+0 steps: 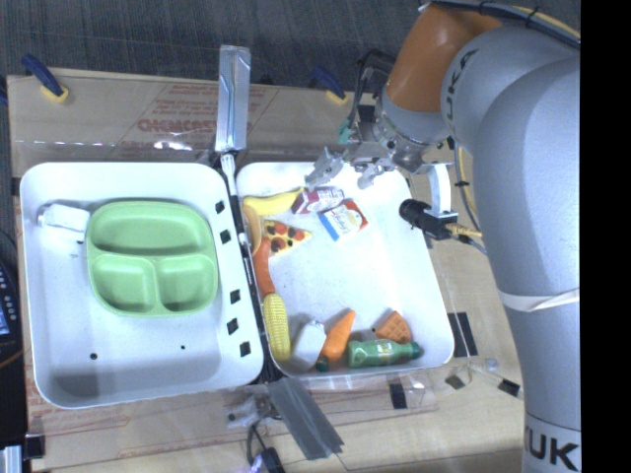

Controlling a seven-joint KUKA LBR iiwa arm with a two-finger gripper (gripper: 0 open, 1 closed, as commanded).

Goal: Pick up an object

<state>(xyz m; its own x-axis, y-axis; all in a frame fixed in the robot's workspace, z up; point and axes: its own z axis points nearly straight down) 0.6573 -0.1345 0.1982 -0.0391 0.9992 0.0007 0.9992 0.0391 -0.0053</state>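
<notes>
Left bin (59,363) holds a green tray (151,254); right bin (419,294) holds toy food; gripper (345,170), upper centre, spread open, grasping nothing.

arm (523,166): cut off by right and bottom edges; base out of frame
gripper (345,168): fingertips small and blurred against clutter below; spread not readable
small carton (333,205): directly beneath gripper; print too small to read
banana (271,205): left of gripper; lower end hidden behind pizza slice (284,235)
green bottle (380,353): far below gripper; label unreadable
white item (63,217): far left of gripper; identity unclear
</notes>
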